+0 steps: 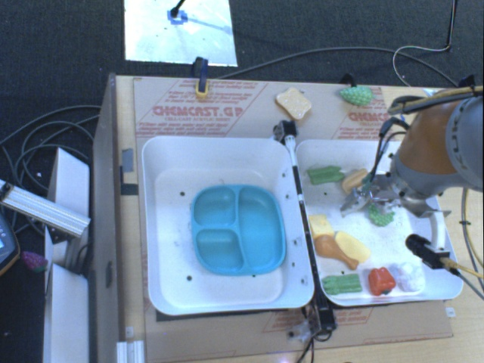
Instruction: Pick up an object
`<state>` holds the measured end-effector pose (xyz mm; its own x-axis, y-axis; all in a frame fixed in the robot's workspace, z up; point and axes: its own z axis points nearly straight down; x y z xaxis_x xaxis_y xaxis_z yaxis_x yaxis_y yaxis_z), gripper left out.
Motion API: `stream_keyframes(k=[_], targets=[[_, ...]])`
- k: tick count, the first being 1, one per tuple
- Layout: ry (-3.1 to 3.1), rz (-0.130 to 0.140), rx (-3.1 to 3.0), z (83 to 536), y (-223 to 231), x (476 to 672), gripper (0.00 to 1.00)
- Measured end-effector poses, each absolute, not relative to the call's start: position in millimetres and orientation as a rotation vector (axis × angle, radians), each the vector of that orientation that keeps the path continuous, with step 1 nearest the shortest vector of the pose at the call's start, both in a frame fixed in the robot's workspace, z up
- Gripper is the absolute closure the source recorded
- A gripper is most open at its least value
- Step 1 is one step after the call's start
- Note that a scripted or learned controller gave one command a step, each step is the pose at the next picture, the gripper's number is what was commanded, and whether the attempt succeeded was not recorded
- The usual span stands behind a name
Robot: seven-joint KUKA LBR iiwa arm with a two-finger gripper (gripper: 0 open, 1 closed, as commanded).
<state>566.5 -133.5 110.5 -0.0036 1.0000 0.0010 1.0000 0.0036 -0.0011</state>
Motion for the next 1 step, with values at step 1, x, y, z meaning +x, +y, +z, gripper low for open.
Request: stream_keyframes(k=[1], targets=[[-2.226, -0.002, -2.218, 84.2, -118.5, 648.2, 0.0]])
